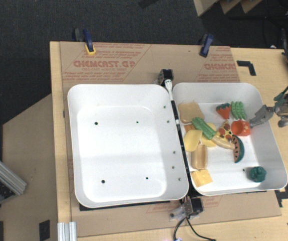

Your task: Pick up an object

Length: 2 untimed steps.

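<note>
Arm: reaching in at the right edge of the view, with just its dark end piece showing beside the right bin's far right rim; its grey body is lying out of frame

Gripper (262,115): hanging over the right bin's right side, a grey finger pointing down and left toward the red toy; whether it is released or clenched I cannot tell, and nothing is showing between its tips

Left bin (84,104): sitting on the bench's cardboard sheet, white and shallow, touching the right bin along the middle seam

Right bin (272,149): holding all the toy food, crowded toward its left and middle

Tan bread slice (189,111): lying at the top left of the pile, near the seam

Green pod (203,126): lying aslant just below the bread, overlapping the yellow pieces

Yellow pieces (193,139): resting below the pod, beside the seam

Tan bar (199,157): lying just under the yellow pieces

Cheese square (201,177): sitting by the near left corner of the right bin

Strawberry (224,110): lying toward the far side, just beside the green ridged piece (238,109)

Red toy (241,128): sitting just below the green ridged piece, near the gripper's tip; contact is not clear

Pizza slice (226,136): lying between the yellow pieces and the melon wedge (239,150)

Dark teal lump (257,173): sitting apart from the others, toward the near right corner

Clamps (89,40): gripping the cardboard's far edge
</note>
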Motion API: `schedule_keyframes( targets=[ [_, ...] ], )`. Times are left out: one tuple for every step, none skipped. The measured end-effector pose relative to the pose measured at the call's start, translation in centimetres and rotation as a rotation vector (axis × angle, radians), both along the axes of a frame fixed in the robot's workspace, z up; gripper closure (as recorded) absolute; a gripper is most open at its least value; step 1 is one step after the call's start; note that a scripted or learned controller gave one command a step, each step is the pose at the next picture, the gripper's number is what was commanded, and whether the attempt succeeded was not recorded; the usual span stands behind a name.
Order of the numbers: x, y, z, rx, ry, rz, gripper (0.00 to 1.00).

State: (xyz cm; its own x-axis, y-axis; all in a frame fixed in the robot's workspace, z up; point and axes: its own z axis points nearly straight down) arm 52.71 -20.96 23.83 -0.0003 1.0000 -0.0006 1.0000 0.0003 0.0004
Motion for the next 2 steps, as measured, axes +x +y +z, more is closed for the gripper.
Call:
schedule_keyframes(
  targets=[
    [2.4,9.4,-5.5,0.007,0.006,0.01,0.0],
    [10.2,11.0,-15.7,0.001,-0.007,0.003,0.0]
  ],
)
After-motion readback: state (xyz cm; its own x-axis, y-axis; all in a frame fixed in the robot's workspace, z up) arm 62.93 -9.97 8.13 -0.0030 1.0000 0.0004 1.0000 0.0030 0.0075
